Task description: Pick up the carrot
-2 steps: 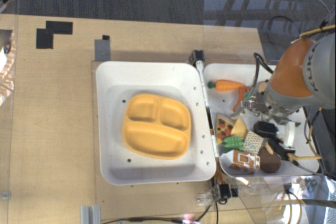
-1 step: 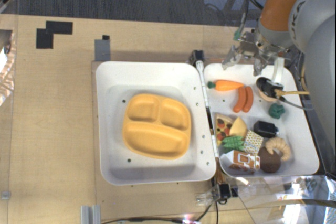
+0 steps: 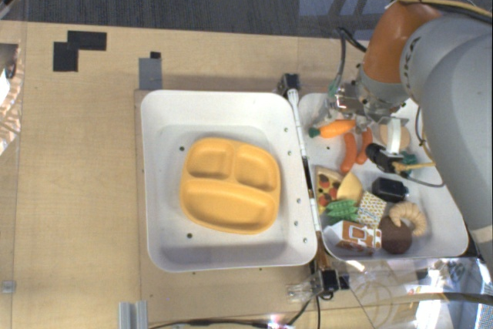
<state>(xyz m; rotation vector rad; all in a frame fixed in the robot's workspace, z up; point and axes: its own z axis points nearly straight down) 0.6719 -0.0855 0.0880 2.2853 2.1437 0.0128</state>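
Camera view — carrot point(image 3: 337, 130) lies just left of the jaws point(image 3: 375, 119) — their spread perhaps hidden; cannot tell.

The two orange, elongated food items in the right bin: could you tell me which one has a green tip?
The carrot, lying roughly level near the bin's far left corner, has the green tip at its left end. The sausage just below it stands steeper and is reddish-orange all along.

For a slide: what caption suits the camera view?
Arm over the right bin near the carrot; yellow plate in the left bin.
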